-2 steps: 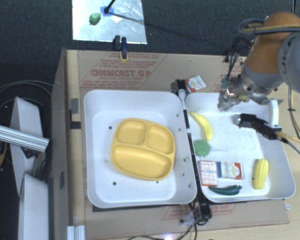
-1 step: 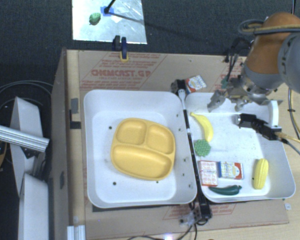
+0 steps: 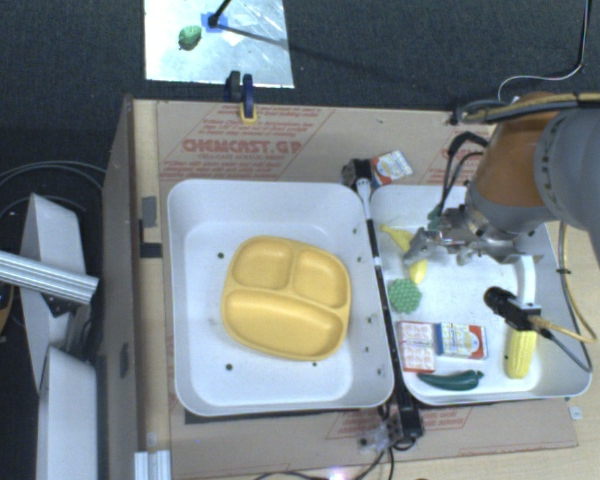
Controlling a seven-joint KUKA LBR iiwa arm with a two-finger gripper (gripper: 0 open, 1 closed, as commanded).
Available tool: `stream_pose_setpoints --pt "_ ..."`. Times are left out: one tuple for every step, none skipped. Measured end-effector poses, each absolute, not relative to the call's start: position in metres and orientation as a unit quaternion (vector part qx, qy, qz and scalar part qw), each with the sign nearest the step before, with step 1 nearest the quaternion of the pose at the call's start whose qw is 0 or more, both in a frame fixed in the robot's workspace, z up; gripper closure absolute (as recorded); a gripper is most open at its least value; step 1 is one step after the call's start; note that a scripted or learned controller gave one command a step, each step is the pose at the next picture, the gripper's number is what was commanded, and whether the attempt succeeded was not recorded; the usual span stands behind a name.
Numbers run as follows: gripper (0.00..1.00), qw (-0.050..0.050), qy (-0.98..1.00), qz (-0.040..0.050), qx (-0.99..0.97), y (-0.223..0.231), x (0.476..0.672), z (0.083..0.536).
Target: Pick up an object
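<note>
The yellow divided plate is seen in the left bin. In the right bin, the gripper is poised by a small yellow piece; its opening cannot be told. The piece is judged light and slippery, best pinched across its middle.
</note>
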State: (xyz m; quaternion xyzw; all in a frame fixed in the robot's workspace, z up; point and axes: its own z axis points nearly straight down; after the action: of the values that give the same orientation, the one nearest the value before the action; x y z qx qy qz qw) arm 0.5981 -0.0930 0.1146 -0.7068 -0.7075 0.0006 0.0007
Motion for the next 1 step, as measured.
stream_pose_setpoints --pt "0.00 0.000 -0.707 0.0000 -0.707 -0.0887 0.5921 0.0840"
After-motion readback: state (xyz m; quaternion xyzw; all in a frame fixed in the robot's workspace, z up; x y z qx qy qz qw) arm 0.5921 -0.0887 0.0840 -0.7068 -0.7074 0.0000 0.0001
